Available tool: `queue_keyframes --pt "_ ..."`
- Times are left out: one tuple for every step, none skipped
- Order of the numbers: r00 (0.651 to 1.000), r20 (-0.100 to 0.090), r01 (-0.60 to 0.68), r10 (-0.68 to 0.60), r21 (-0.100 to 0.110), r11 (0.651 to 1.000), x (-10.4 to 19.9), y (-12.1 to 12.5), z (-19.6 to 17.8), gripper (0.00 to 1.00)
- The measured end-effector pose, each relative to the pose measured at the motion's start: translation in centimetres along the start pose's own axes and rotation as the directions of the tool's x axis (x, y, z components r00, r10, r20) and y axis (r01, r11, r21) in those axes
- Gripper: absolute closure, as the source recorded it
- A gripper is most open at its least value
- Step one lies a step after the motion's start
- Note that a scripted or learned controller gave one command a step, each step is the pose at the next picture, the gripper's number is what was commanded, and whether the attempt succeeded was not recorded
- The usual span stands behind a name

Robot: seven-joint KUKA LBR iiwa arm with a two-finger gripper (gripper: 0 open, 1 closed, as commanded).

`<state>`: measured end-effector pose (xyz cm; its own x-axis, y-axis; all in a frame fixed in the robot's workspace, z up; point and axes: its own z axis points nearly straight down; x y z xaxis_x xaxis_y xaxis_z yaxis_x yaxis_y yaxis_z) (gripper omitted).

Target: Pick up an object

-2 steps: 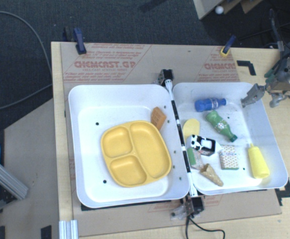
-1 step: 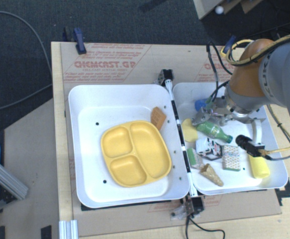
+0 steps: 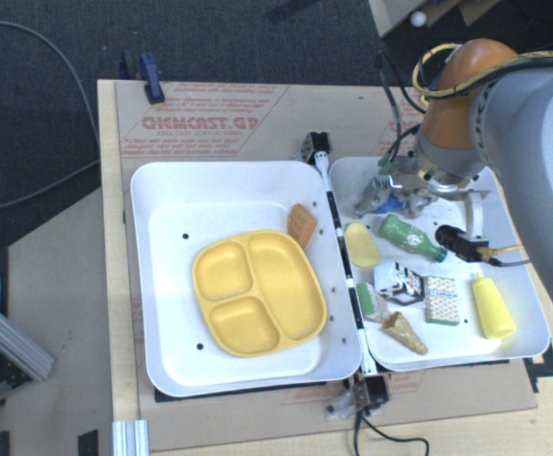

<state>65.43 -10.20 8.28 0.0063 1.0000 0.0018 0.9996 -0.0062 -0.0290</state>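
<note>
While the grey arm's gripper (image 3: 397,190) hangs low in the right white bin (image 3: 524,335), can't tell its grip state; green plastic bottle (image 3: 411,237) lies just beside it

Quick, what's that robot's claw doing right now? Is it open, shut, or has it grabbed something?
Gripper: low over the far end of the right bin, near the green bottle. Open or shut, and whether it has anything: cannot be told from this view.

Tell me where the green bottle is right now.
The green bottle lies in the right bin, near its back, between the pale yellow piece and the claw.
</note>
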Motion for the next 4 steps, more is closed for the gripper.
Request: queue_keyframes --pt "1.000 0.002 0.006 -0.006 -0.027 1.000 -0.9 -1.8 -0.1 0.00" --pt "1.000 0.001 0.007 -0.007 -0.026 1.000 0.0 -2.6 -0.1 0.00" --pt "1.000 0.001 0.007 -0.007 -0.028 1.000 0.1 -2.6 -1.1 1.00" --pt "1.000 0.001 0.007 -0.007 -0.027 1.000 0.1 -2.6 -1.1 0.00"
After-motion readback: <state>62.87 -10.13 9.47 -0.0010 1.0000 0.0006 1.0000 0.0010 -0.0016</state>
